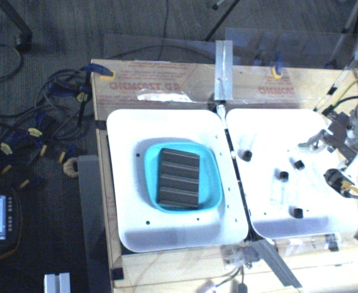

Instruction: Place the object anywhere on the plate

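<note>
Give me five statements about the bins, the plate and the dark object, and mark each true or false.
1. The blue plate lies in the left bin. True.
2. The dark ridged block rests on the blue plate. True.
3. The dark ridged block lies in the right bin. False: it is in the left bin, on the plate.
4. The right bin holds several small dark pieces. True.
5. The gripper hangs over the plate. False: it is at the right bin's far right edge.
</note>
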`<state>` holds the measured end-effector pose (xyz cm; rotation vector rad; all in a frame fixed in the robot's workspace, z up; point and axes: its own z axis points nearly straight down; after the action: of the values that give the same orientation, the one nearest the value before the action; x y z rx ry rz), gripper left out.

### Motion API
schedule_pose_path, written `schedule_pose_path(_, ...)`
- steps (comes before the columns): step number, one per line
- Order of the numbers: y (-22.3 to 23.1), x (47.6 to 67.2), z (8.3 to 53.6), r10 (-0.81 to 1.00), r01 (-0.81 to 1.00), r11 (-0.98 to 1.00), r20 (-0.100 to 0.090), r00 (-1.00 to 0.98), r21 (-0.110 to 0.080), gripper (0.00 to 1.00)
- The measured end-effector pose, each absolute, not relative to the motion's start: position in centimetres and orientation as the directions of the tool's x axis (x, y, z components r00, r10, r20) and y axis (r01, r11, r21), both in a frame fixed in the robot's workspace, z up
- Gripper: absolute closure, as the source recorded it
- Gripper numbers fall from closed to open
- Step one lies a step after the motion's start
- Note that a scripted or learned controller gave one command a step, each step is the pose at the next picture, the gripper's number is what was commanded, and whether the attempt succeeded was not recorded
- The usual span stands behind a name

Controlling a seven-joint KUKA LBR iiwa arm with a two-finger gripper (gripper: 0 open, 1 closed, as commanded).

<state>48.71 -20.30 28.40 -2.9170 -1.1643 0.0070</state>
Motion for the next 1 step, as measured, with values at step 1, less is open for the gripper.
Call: schedule_pose_path(1, -21.91, 51.76, 33.02, 0.608, 0.608, -0.794, -0.003, 0.794, 0.000, 0.00)
